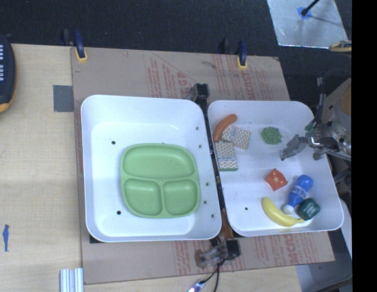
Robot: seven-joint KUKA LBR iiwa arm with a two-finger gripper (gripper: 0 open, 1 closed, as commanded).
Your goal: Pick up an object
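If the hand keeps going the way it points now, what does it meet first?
Probably the bare floor of the right white bin; the hand points left and downward, between the green broccoli-like piece and the small orange-red block. Depth is uncertain.

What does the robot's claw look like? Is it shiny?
The gripper is grey metal, a bit shiny, with thin pointy fingers. Behind it is a boxy grey metal block at the right edge of the right bin. It is too small and blurry to see cables or markings.
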